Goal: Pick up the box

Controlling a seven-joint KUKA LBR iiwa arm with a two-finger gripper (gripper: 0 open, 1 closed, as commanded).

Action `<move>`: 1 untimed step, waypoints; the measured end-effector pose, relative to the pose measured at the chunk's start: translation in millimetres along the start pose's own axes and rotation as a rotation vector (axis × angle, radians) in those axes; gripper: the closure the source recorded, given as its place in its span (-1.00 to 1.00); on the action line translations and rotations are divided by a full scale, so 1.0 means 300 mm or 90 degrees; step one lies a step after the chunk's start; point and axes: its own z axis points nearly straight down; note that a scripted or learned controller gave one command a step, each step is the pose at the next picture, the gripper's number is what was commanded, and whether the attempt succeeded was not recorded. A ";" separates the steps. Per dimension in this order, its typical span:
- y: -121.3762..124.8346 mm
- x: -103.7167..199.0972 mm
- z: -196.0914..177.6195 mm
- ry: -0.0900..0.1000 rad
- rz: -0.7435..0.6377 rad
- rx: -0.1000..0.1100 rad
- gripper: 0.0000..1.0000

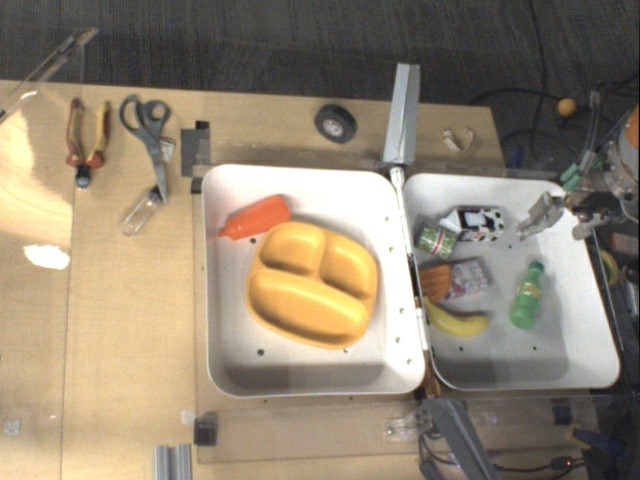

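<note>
black-and-white box [479, 222] lies in right bin [585, 363]; gripper [560, 211] beside it, released.

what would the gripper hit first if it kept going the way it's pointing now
The gripper points left across the right bin, so it would probably meet the black-and-white box first. Its height above the bin floor is unclear, so it might pass over the box.

Little of the arm [625, 153] came into sight at the far right edge. It showed as a pale grey rounded body with a patch of orange at its upper side and a small green-teal piece on its left. The gripper [560, 216] was light grey metal, with slim fingers [540, 213] and darker brackets behind them.
</note>
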 end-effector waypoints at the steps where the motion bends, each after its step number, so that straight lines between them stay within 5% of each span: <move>1: 0.022 0.244 0.279 0.000 -0.058 0.000 -1.00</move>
